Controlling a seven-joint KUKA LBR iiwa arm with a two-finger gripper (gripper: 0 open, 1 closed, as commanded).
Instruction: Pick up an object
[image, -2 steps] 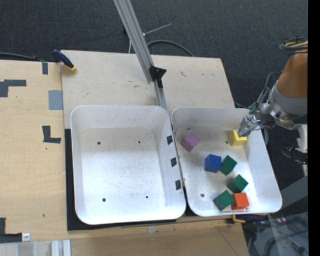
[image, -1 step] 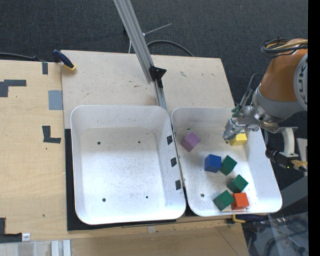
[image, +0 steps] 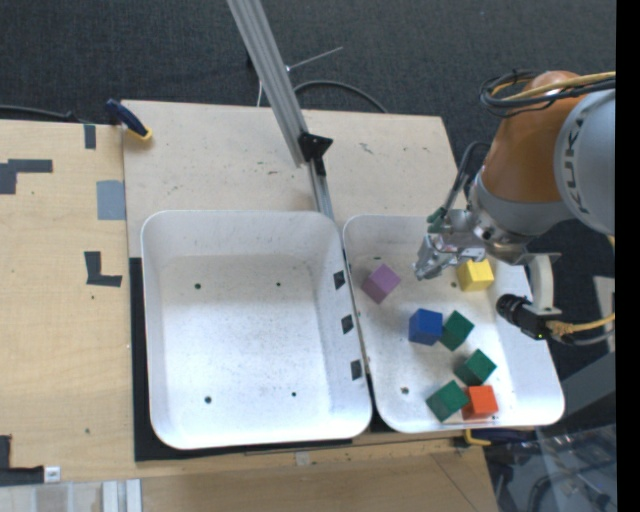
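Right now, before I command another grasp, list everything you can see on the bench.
Bins: 2, white, side by side; left, right.
Pink cube: 1, right bin, far left part.
Yellow cube: 1, right bin, beside the end effector.
Blue cube: 1, right bin, middle.
Green cubes: 3, right bin.
Orange cube: 1, right bin, near edge.
Arm: 1, grey and orange.
End effector: 1, over right bin.

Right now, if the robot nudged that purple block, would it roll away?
Probably not: the purple block looks flat-faced like a cube, so it should slide, not roll. It looks rigid and likely light. It lies apart from the other blocks, so a push should disturb nothing else.
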